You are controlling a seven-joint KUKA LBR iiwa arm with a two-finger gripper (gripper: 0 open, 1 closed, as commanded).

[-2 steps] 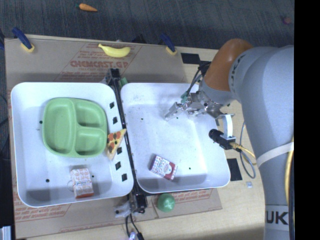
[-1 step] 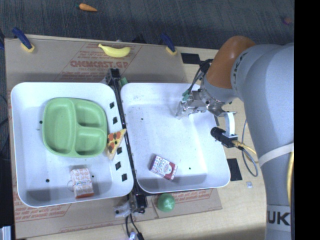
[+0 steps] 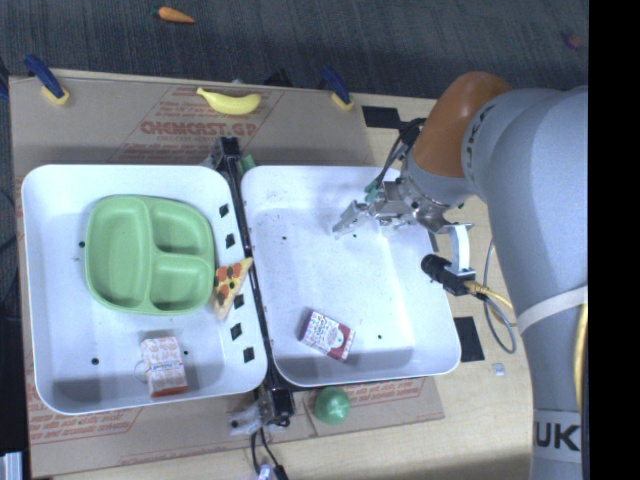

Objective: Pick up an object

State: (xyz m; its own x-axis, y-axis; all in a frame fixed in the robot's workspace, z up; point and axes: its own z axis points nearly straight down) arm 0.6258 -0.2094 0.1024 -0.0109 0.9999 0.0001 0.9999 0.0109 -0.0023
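Saw two white bins side by side on a brown cardboard sheet (image 3: 150,128). Found the gripper (image 3: 350,218) hanging over the back part of the right bin (image 3: 300,258), at the end of the grey arm (image 3: 520,168) coming in from the right. Saw its two fingers a little apart, with nothing between them. Spotted a small red and white box (image 3: 327,335) lying flat near the front of that same bin, well apart from the gripper and not touched by it. Saw a green plate (image 3: 150,253) with three hollows in the left bin (image 3: 50,218). Spotted a toy pizza slice (image 3: 230,283) right against the plate's right edge, close to the wall between the bins. Found a pale little carton (image 3: 163,363) near the front of the left bin. Saw a green ball (image 3: 332,404) outside, on the cardboard just in front of the right bin. Spotted a yellow banana (image 3: 230,99) on the cardboard behind the bins. Saw a small orange thing (image 3: 176,14) far back on the dark floor, too tiny to name.
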